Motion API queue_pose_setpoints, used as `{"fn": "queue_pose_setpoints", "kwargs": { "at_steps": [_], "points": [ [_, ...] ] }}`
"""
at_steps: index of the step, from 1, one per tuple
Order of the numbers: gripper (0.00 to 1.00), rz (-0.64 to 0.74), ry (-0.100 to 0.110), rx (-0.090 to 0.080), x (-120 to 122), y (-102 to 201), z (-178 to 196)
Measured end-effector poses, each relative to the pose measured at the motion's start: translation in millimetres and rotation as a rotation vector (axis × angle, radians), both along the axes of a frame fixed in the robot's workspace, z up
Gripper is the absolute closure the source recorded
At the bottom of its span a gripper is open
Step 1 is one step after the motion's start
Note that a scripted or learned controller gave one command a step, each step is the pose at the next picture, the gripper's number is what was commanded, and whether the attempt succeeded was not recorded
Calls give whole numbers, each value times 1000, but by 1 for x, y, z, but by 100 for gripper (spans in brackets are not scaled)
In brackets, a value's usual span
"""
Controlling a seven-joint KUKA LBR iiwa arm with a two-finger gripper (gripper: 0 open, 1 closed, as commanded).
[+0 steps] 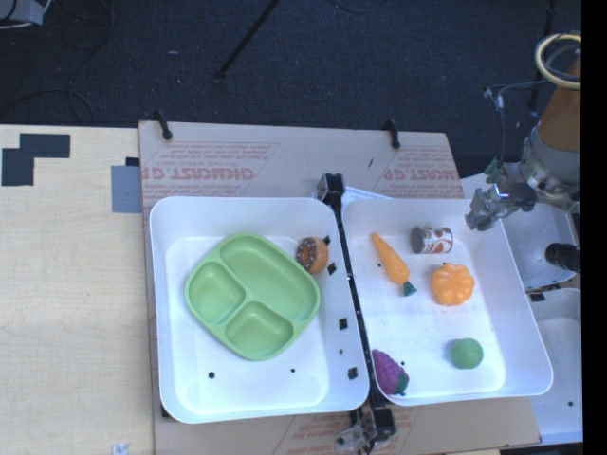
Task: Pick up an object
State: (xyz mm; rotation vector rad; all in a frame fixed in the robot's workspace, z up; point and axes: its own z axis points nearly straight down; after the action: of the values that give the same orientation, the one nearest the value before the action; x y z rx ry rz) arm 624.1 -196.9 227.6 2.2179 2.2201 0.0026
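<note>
The can (pixel 433 241) lies on its side at the right bin's (pixel 517 282) far end, nearest your gripper (pixel 482 209), whose jaws you cannot tell apart. It could roll away if approached off-centre.

Cardboard sheet (pixel 285 159) under bins: red print "CHEMCRZT, G…" (upside down, partly legible).

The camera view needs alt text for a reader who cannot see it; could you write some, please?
Two white bins sit side by side: the left bin holds a green divided plate and a doughnut; the right bin holds a carrot, can, orange pumpkin, green ball and purple grapes. The gripper hovers at its far right rim.
</note>
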Motion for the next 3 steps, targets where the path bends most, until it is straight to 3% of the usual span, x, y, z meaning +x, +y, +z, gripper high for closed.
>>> {"fn": "queue_pose_setpoints", "kwargs": {
  "at_steps": [1, 3],
  "points": [
    [100, 1, 7, 1, 0, 0, -11],
    [100, 3, 7, 4, 2, 100, -22]
  ]
}}
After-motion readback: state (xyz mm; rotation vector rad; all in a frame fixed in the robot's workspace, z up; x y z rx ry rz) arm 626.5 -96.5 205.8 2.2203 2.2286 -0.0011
